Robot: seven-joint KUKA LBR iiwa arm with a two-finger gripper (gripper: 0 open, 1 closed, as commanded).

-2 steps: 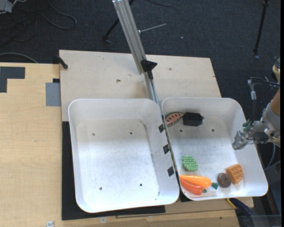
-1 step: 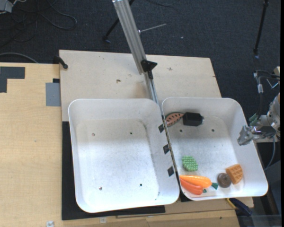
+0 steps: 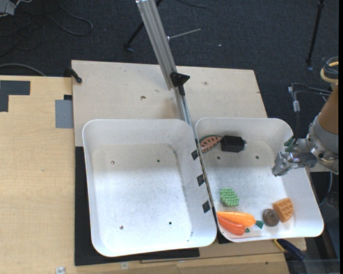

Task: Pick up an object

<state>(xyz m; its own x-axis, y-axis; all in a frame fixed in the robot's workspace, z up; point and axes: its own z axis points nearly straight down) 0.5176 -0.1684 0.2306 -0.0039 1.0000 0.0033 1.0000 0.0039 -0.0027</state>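
Five items in right bin (image 3: 300, 210) | left bin (image 3: 103, 131) bare | pincer (image 3: 281, 165) state unclear

Grey arm (image 3: 326, 138) with small metallic pincer (image 3: 281, 165)

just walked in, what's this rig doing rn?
A KUKA arm is reaching in from the right, and its end effector sits over the right edge of the right bin; nothing shows between its fingers. All the objects lie in that bin: a black block and a brown striped piece at the far end, and a green knobbly toy, an orange carrot-like toy, a small brown round thing and an orange waffle-like piece at the near end. No pickup yet.
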